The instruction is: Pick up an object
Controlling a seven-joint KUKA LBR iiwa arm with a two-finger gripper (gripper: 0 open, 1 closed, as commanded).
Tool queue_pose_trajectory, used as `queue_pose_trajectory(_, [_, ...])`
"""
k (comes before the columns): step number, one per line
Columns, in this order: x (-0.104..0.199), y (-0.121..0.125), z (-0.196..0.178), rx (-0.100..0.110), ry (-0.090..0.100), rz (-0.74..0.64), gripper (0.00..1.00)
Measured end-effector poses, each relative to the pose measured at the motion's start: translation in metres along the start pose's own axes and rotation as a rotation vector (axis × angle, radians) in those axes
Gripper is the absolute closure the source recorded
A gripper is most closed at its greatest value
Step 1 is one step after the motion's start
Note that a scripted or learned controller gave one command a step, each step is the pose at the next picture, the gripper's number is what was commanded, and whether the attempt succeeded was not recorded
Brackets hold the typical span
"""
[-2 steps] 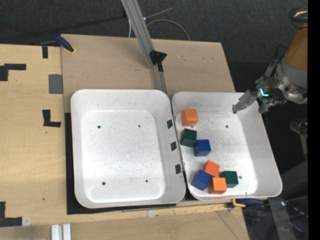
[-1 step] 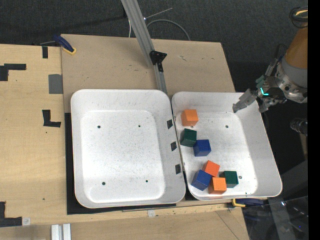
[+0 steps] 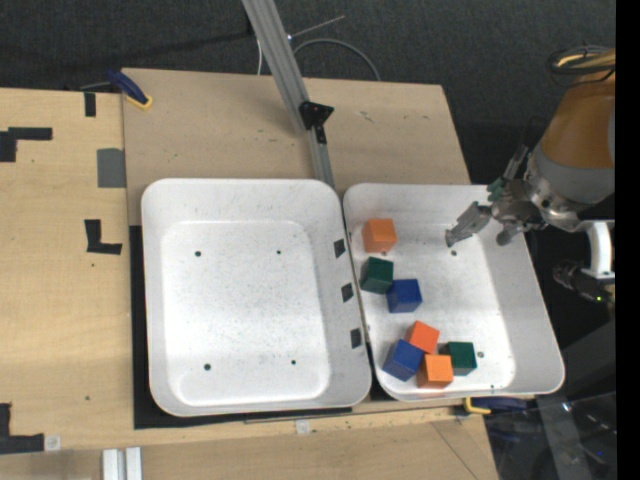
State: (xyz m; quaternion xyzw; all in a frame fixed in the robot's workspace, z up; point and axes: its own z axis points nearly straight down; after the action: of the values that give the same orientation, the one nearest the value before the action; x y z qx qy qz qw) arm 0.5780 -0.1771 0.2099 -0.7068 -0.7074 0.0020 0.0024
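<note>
Right bin (image 3: 520, 308), taken as landmark: seven small blocks inside, none lifted; orange block (image 3: 379, 235) at its far-left corner, green block (image 3: 377, 274) and blue block (image 3: 405, 295) just nearer, four more clustered (image 3: 430, 355) at its near edge; gripper (image 3: 487, 219) above its far-right part, fingers spread wide, holding nothing; pick not yet begun; choosing, descent, grasp and lift all remain.
</note>
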Motion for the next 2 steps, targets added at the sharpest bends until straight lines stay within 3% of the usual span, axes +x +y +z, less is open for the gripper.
queue_pose_trajectory(2, [0.002,0.004,0.117,0.001,0.0,0.0,0.0])
